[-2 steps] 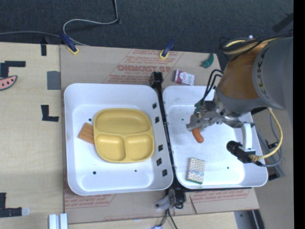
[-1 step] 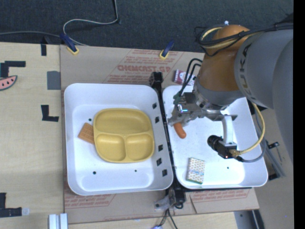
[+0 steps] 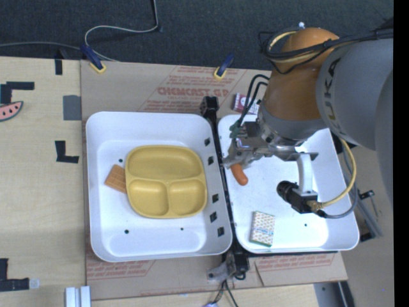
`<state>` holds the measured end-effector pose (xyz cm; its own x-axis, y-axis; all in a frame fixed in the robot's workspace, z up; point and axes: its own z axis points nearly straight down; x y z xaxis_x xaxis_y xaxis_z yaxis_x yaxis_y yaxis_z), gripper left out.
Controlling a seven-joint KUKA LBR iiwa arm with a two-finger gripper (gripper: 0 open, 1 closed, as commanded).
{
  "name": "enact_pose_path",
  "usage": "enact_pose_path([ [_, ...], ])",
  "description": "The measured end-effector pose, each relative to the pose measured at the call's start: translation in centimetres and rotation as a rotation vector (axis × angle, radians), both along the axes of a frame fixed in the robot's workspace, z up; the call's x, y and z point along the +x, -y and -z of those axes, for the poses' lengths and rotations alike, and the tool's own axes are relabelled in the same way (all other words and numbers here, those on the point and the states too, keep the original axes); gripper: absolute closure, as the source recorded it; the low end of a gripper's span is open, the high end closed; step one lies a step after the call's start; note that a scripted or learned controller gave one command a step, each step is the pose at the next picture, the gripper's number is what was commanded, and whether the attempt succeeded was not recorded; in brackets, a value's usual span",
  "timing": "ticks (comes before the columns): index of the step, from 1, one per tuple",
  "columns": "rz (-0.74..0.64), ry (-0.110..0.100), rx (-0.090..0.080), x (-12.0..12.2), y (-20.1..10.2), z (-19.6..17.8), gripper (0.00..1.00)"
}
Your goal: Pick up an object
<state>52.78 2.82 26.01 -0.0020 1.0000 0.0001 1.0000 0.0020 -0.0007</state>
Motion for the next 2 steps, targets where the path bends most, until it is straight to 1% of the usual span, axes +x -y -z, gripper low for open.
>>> enact_pose_path([
  [1, 0.001, -0.001, 0.000, -4.4, -1.2, -0.6, 1.00],
  [2, 0.001, -0.002, -0.001, -4.4, -3.4, -0.2, 1.00],
])
